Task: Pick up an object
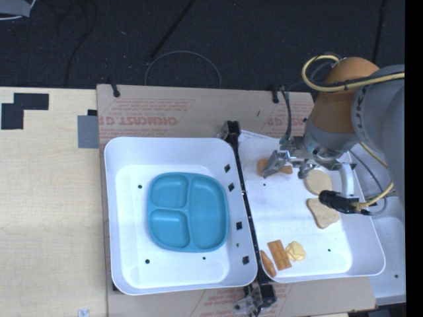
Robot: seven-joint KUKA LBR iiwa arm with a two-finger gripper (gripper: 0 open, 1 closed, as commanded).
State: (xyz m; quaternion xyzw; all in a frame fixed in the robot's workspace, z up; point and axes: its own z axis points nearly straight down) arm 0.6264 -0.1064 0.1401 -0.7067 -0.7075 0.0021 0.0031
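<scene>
Counter [46,197] carries two shallow white bins side by side: left bin [125,177] holds a blue divided plate [187,211], right bin [360,256] holds the small food-like pieces. The grey arm [380,121] with the orange band reaches in from the right and hangs over the far part of the right bin. Its end effector [287,164] sits low there, fingers spread apart, nothing visibly between them; a small orange-brown piece [272,166] lies right at the left fingertip, touching or just beside, hard to tell which. Two tan bread-like slices [322,211] lie just right of the end effector, partly under the arm's black fitting. Near the front edge: a wafer-like brown strip [278,254], a thin orange stick [267,263] beside it, a pale yellow lump [295,250] touching the wafer. Likely step: closing in on the orange-brown piece. To do it well, centre the fingers so the piece sits between them, not outside one tip, go fully down to the bin floor, close, then lift straight up, clear of the bin divider.
</scene>
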